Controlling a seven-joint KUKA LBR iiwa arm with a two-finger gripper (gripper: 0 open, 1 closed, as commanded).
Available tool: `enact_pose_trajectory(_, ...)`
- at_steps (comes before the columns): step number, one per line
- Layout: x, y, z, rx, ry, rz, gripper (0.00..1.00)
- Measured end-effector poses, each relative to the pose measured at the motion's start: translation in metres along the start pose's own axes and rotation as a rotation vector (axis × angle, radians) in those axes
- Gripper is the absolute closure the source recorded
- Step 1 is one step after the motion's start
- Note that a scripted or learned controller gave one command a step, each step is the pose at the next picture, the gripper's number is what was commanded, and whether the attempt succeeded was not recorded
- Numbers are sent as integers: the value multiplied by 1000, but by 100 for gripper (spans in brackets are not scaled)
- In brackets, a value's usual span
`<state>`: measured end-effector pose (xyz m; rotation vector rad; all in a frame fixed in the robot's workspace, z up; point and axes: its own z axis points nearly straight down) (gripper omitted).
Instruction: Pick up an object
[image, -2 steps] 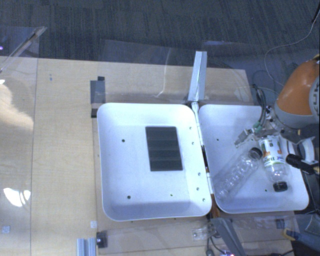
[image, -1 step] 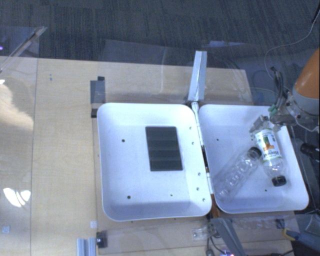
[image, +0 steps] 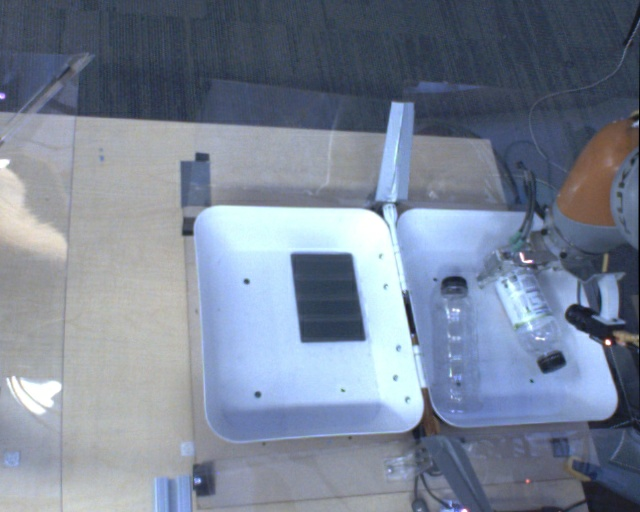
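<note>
Two clear plastic bottles lie in the right bin (image: 500, 405). One bottle (image: 455, 345) lies lengthwise at the bin's left side, with its black cap (image: 453, 287) toward the back. The other bottle (image: 524, 302), which has a pale label, lies at a slant near the right side, and a small black cap (image: 551, 362) sits at its near end. My gripper (image: 518, 258) hangs over the far end of this slanted bottle, right at it. I cannot tell whether it touches the bottle. A dark flat rectangular slab (image: 327, 297) lies in the middle of the left bin (image: 225, 390).
The grey arm with its orange band (image: 595, 185) comes in over the right bin's back right corner. A raised divider (image: 405, 300) separates the two bins. A metal bracket (image: 394, 165) stands behind them. Open wooden benchtop (image: 100, 300) lies to the left.
</note>
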<state>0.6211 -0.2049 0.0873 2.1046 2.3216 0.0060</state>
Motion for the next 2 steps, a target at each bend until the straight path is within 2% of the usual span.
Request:
enact_pose_trajectory(1, 1, 2, -11, -5, -2, -5, 100)
enact_pose_trajectory(2, 73, 47, -100, 1, 2, -51, 100)
